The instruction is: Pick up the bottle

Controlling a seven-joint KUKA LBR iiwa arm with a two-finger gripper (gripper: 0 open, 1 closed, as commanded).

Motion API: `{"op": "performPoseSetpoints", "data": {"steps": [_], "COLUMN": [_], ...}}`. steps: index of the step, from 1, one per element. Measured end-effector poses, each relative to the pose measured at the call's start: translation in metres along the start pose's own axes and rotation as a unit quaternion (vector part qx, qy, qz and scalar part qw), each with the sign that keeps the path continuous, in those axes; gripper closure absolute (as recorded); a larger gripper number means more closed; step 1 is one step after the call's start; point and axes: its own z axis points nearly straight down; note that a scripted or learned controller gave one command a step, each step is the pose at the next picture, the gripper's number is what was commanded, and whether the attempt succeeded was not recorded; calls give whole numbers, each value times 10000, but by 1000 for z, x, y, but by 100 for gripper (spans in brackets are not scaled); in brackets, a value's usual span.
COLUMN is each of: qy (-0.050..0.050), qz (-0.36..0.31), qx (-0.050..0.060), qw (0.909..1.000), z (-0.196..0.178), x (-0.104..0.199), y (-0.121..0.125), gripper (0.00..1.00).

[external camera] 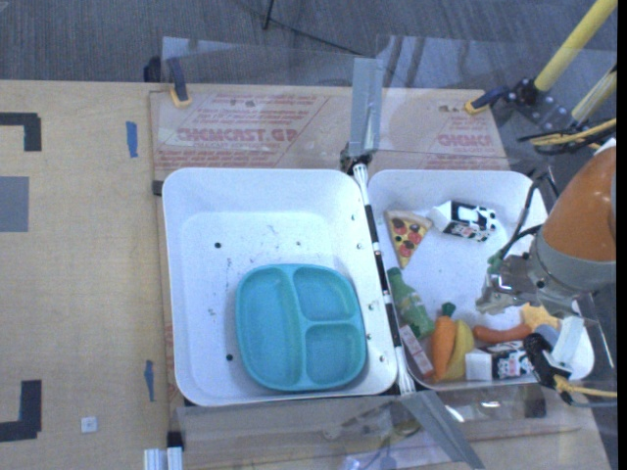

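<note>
We've got the gripper [502, 297] hovering at 3 o'clock of the green bottle [409, 303], probably lining up; can't tell how it's set.

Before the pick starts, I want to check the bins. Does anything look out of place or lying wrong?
The green bottle lies on its side against the left wall of the right bin, not upright. The toys crowd its near end: a carrot touches it. The teal divided tray sits flat in the left bin. Nothing looks spilled or broken.
</note>
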Motion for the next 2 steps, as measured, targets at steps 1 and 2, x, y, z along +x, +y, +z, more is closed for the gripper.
{"op": "performPoseSetpoints", "data": {"steps": [1,2], "qy": [-3,-1], "qz": [348,666], "qx": [-11,-1], "qw": [9994,9978], "z": [-60,-7], "x": [-4,25], "y": [70,-10], "gripper": [100,100]}}
